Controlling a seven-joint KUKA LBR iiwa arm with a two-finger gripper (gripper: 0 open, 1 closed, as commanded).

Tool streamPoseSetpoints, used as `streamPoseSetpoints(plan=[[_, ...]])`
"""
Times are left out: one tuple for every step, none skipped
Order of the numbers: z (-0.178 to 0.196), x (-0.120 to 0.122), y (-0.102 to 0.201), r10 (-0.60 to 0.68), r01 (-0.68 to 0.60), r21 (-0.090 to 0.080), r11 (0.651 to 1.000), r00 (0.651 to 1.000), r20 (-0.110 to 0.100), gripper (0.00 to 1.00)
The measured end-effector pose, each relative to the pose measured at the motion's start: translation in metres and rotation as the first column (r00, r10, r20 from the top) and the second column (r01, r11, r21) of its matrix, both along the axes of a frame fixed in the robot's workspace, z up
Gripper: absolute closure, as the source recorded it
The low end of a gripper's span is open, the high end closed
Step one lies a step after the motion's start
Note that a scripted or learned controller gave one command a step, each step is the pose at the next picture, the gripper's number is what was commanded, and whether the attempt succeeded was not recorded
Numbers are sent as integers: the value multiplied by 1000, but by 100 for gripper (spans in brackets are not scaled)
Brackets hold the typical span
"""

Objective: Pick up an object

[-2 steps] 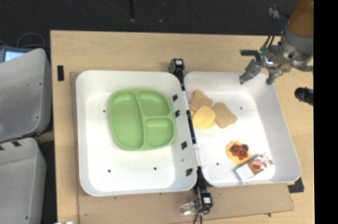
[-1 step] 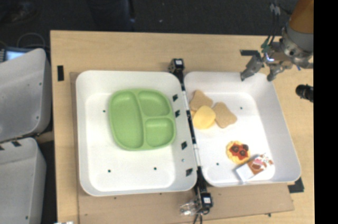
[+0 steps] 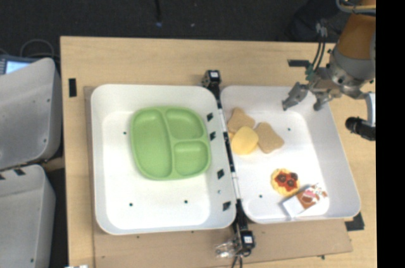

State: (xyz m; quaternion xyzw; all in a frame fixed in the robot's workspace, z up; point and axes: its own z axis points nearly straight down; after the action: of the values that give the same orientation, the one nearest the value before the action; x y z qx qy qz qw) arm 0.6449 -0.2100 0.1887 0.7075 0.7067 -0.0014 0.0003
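The gripper (image 3: pixel 306 98) hangs over the right bin's (image 3: pixel 329 153) far edge, fingers spread apart, holding nothing. Toward the bin's left wall lies a yellow piece (image 3: pixel 244 141), touching two tan pieces (image 3: pixel 268 138).

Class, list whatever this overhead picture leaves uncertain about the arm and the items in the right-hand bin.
- Arm: cut off by the camera view's right side; its base is unseen.
- Small packet: its print is too small to read.
- Tan pieces: the yellow round item overlaps them, hiding their edges.
- Red and yellow item: too blurred to identify.
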Motion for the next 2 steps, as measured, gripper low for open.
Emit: streamPoseSetpoints(plan=[[-44, -5, 2, -3, 3, 0, 1000, 1000, -1, 0], [-88, -5, 0, -4, 4, -1, 1000, 1000, 4, 0]])
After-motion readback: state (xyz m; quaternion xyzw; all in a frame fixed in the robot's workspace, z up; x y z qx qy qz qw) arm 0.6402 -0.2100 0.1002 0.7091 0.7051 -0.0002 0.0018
